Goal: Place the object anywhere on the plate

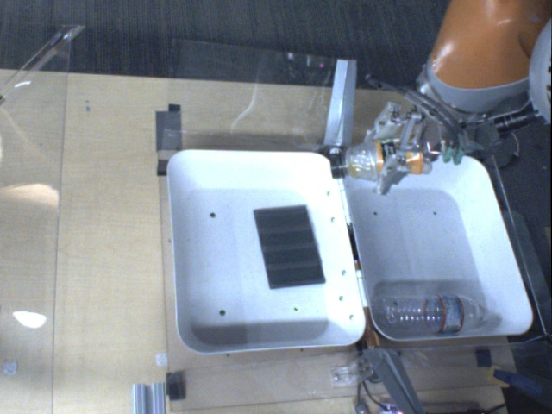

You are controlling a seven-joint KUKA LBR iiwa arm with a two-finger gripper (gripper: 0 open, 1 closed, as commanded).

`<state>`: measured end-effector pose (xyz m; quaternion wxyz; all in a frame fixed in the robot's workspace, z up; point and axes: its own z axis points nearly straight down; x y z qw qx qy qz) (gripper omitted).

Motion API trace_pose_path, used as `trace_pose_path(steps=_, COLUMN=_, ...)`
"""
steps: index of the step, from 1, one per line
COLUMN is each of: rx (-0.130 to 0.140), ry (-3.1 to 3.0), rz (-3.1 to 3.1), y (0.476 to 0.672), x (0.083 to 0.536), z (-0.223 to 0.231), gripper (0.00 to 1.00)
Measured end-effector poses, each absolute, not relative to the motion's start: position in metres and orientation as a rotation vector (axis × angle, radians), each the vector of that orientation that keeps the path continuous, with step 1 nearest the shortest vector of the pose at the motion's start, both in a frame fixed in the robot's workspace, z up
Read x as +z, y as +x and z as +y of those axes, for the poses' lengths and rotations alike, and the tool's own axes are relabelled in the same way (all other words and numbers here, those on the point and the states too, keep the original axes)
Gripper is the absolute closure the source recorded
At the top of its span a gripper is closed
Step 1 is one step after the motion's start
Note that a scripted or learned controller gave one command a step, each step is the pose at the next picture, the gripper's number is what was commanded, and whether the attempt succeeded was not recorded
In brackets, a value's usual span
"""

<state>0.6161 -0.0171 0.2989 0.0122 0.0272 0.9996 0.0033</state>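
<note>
Nearest me, along the bench's front edge, I see some clear and dark hardware below the gap between the bins.

Right bin (pixel 504 231): a clear plastic bottle (pixel 427 314) lies on its side along the front wall, cap end toward the right, a reddish band near that end. It rests on the bin floor, well apart from the gripper.

Left bin (pixel 185 231): a dark ribbed plate (pixel 289 246) lies flat near the middle, rectangular, turned slightly off square to the bin walls. Nothing rests on it. The bottle and plate sit in separate bins, the two rims between them.

Farther back, the gripper (pixel 385 179) hangs over the back left corner of the right bin, close to where the two bins meet. It is a cluster of metal parts with orange and green bits; I cannot tell from this angle how the tool is set. I see nothing held at its tip.

Behind it, the arm's orange band (pixel 483 28) fills the upper right corner. A clear panel (pixel 259 93) stands behind the left bin, with a grey upright post (pixel 341 102) at its right end.
</note>
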Motion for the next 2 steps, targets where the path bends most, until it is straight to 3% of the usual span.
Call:
trace_pose_path(steps=1, rx=0.005, ry=0.106, rz=3.132, y=0.643, x=0.296, z=0.018, gripper=1.0)
trace_pose_path(steps=2, rx=0.008, ry=0.103, rz=3.122, y=0.644, x=0.309, z=0.02, gripper=1.0)
